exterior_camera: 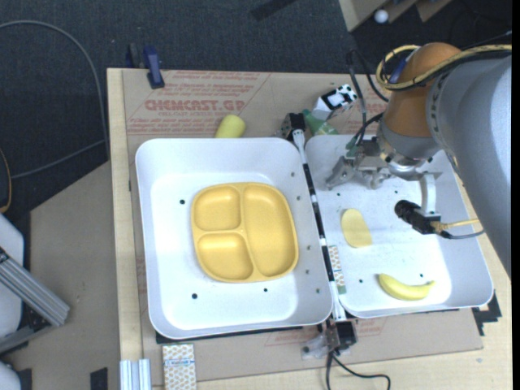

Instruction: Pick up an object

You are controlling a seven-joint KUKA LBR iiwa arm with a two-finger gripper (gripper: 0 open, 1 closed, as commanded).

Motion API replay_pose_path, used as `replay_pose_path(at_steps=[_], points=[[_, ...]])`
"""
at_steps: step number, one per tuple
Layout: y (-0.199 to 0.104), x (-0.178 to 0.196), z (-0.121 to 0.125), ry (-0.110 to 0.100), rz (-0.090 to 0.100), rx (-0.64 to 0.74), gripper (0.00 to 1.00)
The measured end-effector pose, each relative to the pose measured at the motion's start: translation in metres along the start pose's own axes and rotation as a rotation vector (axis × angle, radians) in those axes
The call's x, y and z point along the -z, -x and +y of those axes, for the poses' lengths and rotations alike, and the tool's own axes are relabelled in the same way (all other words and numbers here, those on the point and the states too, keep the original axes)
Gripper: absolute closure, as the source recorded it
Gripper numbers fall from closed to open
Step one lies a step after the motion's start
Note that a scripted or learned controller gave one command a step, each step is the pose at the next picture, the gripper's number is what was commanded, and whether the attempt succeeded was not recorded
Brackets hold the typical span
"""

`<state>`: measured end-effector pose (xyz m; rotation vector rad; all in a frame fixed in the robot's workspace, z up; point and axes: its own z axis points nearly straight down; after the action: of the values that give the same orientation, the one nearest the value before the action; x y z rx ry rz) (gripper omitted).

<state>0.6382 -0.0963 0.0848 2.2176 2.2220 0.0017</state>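
Looking down on the bench, we find the gripper (363, 171) low over the far part of the right bin (463, 276), beneath the arm's orange band (416, 96); whether it is open or closed we cannot tell, and nothing shows between its tips. A pale yellow slice (355, 227) lies near it on the bin floor, and a banana (404, 287) rests by the near rim. The left bin (162, 185) bears a yellow divided plate (244, 231). A small yellow object (231, 126) sits on the board beyond it.
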Motion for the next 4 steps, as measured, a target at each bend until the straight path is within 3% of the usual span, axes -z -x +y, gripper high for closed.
replay_pose_path(at_steps=[1, 3, 4], points=[[0.008, 0.0, -0.056, -0.005, 0.001, -0.002, 0.0], [-0.004, 0.0, -0.092, -0.004, 0.002, -0.003, 0.0], [0.031, 0.0, -0.104, -0.005, 0.001, -0.003, 0.0]])
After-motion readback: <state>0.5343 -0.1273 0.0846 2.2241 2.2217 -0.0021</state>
